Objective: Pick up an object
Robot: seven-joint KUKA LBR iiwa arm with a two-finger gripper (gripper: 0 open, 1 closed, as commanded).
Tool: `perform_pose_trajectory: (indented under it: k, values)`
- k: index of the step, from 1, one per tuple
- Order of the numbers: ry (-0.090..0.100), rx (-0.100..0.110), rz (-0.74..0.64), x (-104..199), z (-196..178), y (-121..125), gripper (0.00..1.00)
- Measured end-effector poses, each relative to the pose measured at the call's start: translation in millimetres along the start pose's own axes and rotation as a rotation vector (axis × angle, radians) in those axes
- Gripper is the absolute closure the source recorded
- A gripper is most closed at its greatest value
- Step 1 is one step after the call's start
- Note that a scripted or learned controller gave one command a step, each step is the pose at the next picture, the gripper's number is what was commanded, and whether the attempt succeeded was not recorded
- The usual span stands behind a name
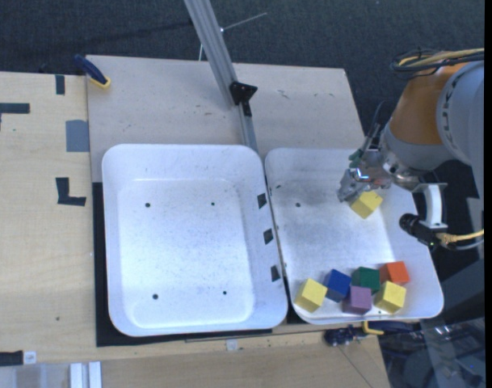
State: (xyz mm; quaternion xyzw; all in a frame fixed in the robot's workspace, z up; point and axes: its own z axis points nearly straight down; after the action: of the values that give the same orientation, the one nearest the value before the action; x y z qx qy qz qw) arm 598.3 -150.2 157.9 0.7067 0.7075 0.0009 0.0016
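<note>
Yellow block sits clamped in the claw over the right bin, other blocks heaped near its front edge.

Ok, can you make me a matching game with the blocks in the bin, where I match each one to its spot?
Things:
1. orange block
2. blue block
3. purple block
4. yellow block at the gripper

Places:
A. between a yellow block and the green block
B. up in the right bin, apart from the pile, by the gripper
C. farthest right in the back row of the pile
D. front row, just below the green block

Pairs: 1-C, 2-A, 3-D, 4-B
</note>
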Motion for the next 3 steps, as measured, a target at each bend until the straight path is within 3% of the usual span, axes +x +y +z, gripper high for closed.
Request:
perform_pose_trajectory:
  k: [2,3]
  values:
    - [-0.001,-0.002,-0.001,9.0,-110.4,4.8,1.00]
    - [0.002,0.006,-0.004,60.7,-94.5,-5.9,1.00]
